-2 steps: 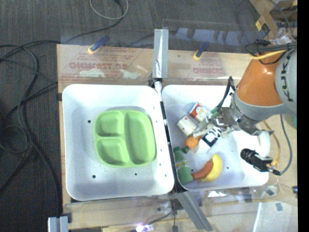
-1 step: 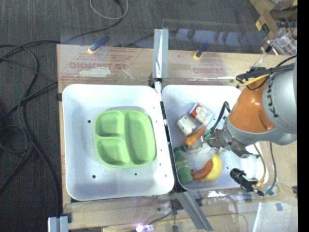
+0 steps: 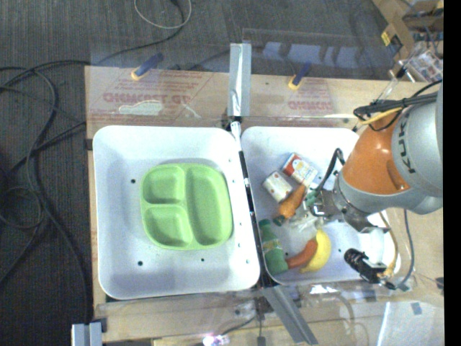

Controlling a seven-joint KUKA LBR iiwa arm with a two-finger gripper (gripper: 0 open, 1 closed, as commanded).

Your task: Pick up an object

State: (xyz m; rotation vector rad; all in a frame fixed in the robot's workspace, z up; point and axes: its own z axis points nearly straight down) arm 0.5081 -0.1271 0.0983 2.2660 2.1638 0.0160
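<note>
Dark grey carpet [image 3: 43, 20] spread round the bench, with black cables [image 3: 29, 121] looping across it at nine o'clock and a thin wire coil [image 3: 162, 6] at twelve. On the carpet stood the bench [image 3: 180, 96], its brown top showing faded red print along the far side, with two small clamps, one blue and yellow [image 3: 146, 66] at eleven o'clock and another [image 3: 298, 76] at one.

Two white bins sat side by side on it. Inside the left bin [image 3: 115, 157] lay a green tray [image 3: 187, 205] with three compartments, near the bin's middle. A metal bar [image 3: 239, 78] ran up from the seam between the bins toward twelve o'clock.

From three o'clock the arm [image 3: 418, 157] reached in over the right bin [image 3: 259, 143], its grey body and orange band covering much of that bin's right half. The gripper [image 3: 317, 202] hung low over the clutter in the bin's middle; its fingers were lost among the dark wrist parts, and I could not tell whether they were apart or together. Nothing could be seen held between them.

The pickable things were heaped in the right bin. At the bin's twelve o'clock lay a small carton [image 3: 299, 169] in red and white, with a pale box [image 3: 276, 186] just beside it at its seven. A carrot [image 3: 292, 202] lay slantwise below those, just beside the gripper. At six o'clock a banana [image 3: 320, 252] touched a red-orange pepper [image 3: 303, 254], and a green bottle [image 3: 271, 247] lay along the bin's left wall at seven o'clock.
</note>
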